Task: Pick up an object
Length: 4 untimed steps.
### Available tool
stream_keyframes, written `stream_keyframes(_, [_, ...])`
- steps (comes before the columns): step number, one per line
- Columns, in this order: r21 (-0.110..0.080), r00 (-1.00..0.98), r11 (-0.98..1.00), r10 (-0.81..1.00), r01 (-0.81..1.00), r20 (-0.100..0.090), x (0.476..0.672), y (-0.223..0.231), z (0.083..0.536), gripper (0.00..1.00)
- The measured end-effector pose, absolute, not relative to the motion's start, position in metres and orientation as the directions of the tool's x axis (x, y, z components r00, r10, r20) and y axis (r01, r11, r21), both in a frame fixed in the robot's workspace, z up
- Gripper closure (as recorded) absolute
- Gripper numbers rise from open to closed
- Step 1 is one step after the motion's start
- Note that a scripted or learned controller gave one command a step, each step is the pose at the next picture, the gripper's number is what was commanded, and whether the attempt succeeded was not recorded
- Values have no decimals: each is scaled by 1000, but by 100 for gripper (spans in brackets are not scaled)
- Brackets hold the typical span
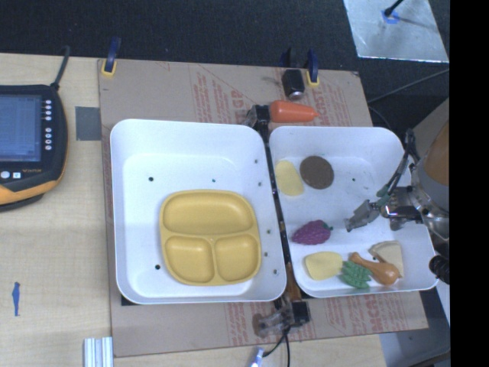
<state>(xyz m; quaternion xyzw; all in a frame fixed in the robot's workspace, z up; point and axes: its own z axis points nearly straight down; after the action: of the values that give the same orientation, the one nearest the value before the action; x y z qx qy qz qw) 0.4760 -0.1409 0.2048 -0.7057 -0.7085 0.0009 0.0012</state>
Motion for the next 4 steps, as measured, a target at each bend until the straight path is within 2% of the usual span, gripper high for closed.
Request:
stream_keyframes(1, [-5, -6, 6, 1000, 1000, -1, 561, -113, 103, 0])
stream_keyframes(2, [-3, -4, 4, 1000, 1000, 1, 623, -100, 92, 0])
stream_keyframes(3, [-2, -3, 3, 1000, 1000, 1, 657, -97, 92, 0])
stream_keyframes(4, [-1, -3, 3, 1000, 1000, 0, 657, -104, 92, 0])
